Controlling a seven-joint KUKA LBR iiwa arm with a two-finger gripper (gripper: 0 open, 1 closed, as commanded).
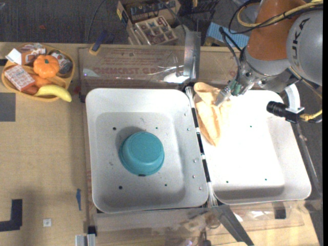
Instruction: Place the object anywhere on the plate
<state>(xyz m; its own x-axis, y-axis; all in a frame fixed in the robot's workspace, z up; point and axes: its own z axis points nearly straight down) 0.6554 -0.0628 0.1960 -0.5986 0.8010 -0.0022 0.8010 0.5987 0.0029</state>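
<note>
The gripper [224, 97] sits low over the yellow cloth [209, 118] at the right bin's [256, 158] left edge, its fingers' state impossible to tell, while the teal plate [142, 152] waits in the left bin [102, 111], so 0 of the move is done.

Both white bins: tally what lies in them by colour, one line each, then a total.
Teal: 1, the upturned bowl in the left bin.
Pale yellow: 1, the cloth at the left edge of the right bin, with the gripper at it.
Total: 2
</note>
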